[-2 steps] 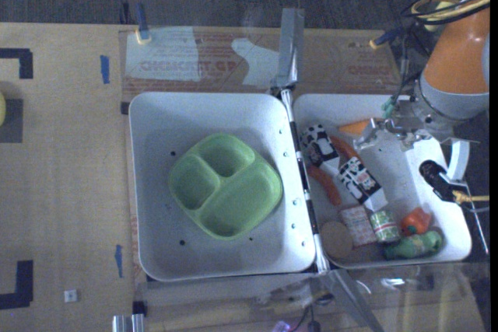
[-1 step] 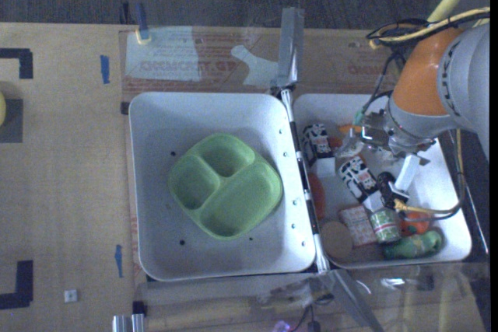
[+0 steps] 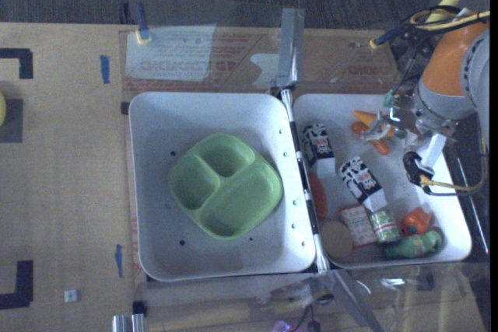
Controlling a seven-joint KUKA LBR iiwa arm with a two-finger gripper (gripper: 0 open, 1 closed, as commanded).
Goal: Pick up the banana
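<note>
My gripper [image 3: 391, 123] hangs over the back right part of the right bin [image 3: 459, 241], below the arm's orange band [image 3: 451, 62]. It sits right at an orange carrot-like piece [image 3: 364, 119], which pokes out on its left and just under it. A small yellow thing [image 3: 2, 111] lies at the far left edge of the bench, outside both bins; it is cut off by the frame, so I cannot say what it is.
The left bin [image 3: 156, 245] holds a green divided plate [image 3: 226, 184]. The right bin holds two cow-patterned cartons [image 3: 317, 142] [image 3: 359, 179], a red piece [image 3: 317, 197], a brown disc [image 3: 336, 239], a small packet [image 3: 358, 223], a green can [image 3: 383, 226], an orange-red item [image 3: 416, 220] and a green vegetable [image 3: 412, 245].
</note>
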